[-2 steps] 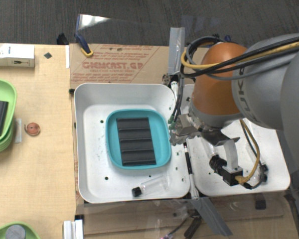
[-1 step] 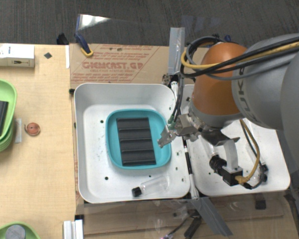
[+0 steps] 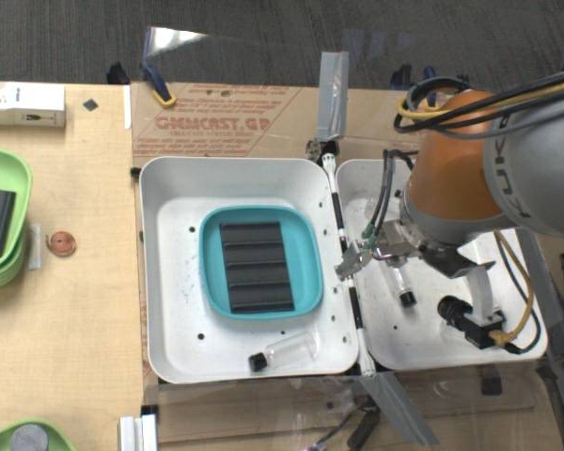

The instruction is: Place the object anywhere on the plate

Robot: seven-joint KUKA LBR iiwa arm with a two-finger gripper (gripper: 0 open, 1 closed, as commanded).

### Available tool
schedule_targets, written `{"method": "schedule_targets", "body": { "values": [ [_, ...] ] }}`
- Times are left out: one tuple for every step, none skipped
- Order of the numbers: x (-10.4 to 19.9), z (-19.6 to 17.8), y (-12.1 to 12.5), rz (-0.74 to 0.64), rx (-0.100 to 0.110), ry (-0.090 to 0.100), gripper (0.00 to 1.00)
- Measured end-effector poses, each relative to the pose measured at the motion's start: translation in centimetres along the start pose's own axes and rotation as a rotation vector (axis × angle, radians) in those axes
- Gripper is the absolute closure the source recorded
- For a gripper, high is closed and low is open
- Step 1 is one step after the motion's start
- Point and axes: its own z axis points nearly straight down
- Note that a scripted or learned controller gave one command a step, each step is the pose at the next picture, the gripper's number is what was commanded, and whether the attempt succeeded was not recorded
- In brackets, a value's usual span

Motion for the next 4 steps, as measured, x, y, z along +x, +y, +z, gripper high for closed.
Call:
{"method": "schedule_targets", "body": {
  "values": [
    [-0.1, -0.8, 0.0, 0.002, 0.002, -0.001, 1.00],
    [-0.3, -1.6, 0.1, 0.002, 0.003, -0.002, 1.00],
    [5.2, -0.7, -1.8, -0.173, 0.000, 0.001, 1.00],
    [5.2, -0.7, -1.8, -0.173, 0.000, 0.001, 0.00]
  ]
}}
